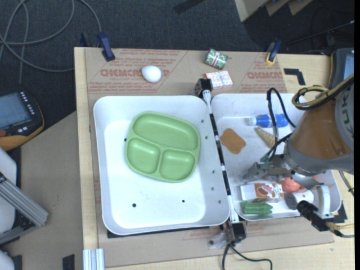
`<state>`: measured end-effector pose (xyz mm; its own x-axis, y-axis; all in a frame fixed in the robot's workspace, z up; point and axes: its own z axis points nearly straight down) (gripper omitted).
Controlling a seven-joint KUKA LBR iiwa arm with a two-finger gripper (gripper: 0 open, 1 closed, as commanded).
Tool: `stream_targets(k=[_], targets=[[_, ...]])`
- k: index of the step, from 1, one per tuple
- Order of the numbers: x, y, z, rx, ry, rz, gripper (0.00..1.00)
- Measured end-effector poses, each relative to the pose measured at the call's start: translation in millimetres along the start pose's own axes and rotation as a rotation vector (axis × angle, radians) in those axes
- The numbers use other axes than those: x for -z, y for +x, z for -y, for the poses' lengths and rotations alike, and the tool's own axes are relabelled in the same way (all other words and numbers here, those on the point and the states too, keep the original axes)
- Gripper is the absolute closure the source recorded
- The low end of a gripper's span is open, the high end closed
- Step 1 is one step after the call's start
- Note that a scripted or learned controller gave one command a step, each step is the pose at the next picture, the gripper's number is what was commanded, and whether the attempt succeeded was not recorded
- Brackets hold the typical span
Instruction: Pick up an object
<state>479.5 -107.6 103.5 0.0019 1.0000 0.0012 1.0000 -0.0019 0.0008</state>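
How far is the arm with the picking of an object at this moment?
Done: the arm has reached into the right bin, with the gripper low among the items near the brown piece and green item. In hand: nothing visibly held. Left: grasp and lift one object. The green tray lies in the left bin.

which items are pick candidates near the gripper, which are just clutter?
In play, right bin: gripper, brown piece, blue-capped bottle, green item, printed packet.

Lying about: green divided plate in left bin; white egg, small can, small box on bench.
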Motion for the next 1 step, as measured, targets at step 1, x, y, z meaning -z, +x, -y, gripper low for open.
stream_targets(k=[1], targets=[[-19.4,0.6,0.9,0.002,0.003,0.0,0.0]])
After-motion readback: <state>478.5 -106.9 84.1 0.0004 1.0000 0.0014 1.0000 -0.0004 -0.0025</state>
